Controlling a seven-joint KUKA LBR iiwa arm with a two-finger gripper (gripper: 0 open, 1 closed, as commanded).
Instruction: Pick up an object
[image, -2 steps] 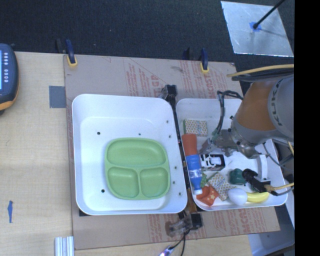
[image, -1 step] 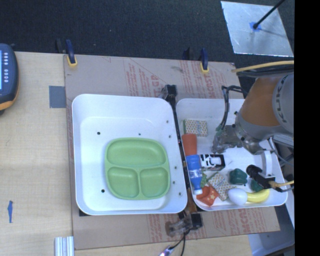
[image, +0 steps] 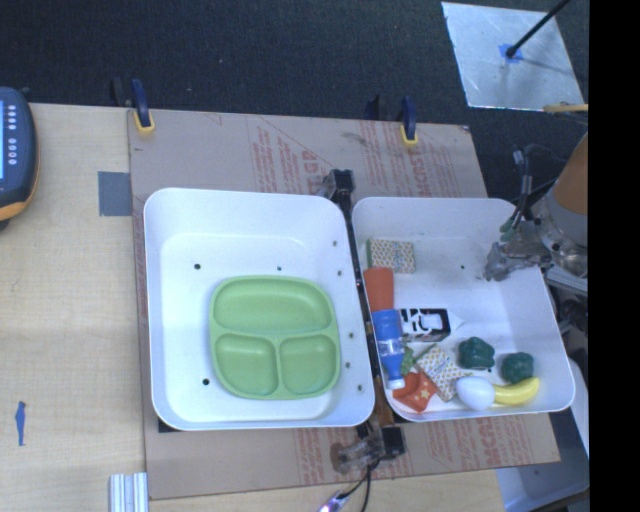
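Camera view: gripper (image: 503, 258) low over right bin (image: 450, 215), grip state unclear, apart from banana (image: 518, 393)

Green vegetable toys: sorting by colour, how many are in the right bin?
2: green vegetable toy near the front, dark green vegetable toy to its right, above the banana. None looks hidden.
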